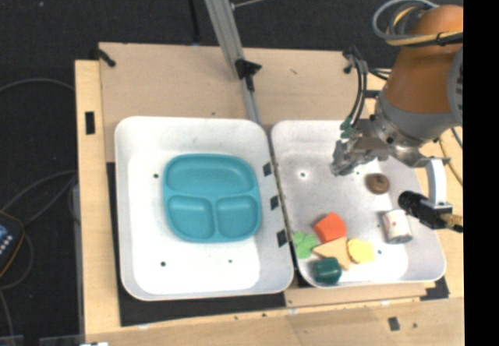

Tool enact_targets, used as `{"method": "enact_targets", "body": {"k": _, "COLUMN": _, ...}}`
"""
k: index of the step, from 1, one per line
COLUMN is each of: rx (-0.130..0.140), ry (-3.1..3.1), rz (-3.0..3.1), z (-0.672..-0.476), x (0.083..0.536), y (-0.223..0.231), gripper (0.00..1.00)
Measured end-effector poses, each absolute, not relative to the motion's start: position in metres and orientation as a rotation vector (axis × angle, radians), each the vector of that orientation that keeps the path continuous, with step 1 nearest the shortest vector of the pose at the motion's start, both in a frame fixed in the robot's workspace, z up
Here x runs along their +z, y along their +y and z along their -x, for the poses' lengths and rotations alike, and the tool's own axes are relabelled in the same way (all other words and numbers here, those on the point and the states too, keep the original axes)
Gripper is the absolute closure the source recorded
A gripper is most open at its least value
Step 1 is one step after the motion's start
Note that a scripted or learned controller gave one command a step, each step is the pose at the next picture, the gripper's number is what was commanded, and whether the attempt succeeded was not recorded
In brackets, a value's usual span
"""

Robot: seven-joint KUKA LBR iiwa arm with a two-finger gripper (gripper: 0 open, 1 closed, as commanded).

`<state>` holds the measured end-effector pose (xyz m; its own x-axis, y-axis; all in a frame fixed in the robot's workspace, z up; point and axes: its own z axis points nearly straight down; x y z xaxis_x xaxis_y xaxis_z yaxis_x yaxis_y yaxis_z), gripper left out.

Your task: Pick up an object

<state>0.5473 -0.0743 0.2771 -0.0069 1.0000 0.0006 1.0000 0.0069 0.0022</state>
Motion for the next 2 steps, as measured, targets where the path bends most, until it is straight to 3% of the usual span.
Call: {"method": "enact_targets", "body": {"k": 2, "rx": -0.001, "ry": 2.23, "rz": -2.215, "z": -0.561, "x": 0.259, "y": 0.023, "gripper": 1.0}}
